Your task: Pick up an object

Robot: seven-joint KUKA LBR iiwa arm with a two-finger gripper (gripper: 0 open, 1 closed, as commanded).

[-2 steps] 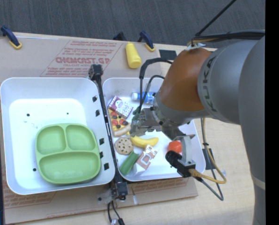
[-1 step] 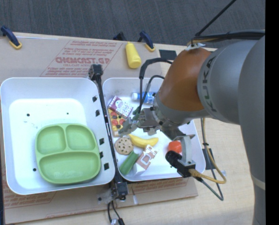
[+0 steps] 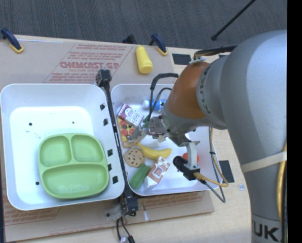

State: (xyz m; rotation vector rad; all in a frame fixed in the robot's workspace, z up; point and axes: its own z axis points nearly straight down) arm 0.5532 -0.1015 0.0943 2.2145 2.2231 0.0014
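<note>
Two white bins side by side on the worktop: left bin carries a green divided plate, right bin carries the clutter. Arm reaches in from the right, wrist low over the right bin; hand sits among the items near the bin's middle, whether it's wide or narrow can't be told, the wrist body blocks it. Nothing visibly held. Candidate targets all packed close: banana just below the hand, cookie beside it, green cylinder, small carton, a colourful snack packet toward the divider. Yellow piece lies outside the bins on the cardboard, not a likely target. Risks, as judged: items touch or nearly touch, so a descent could land on two at once or wedge between them and close on air; banana's curve could squirt out sideways; flat cookie and packet give little to pinch; a push could shove things against the bin wall.
</note>
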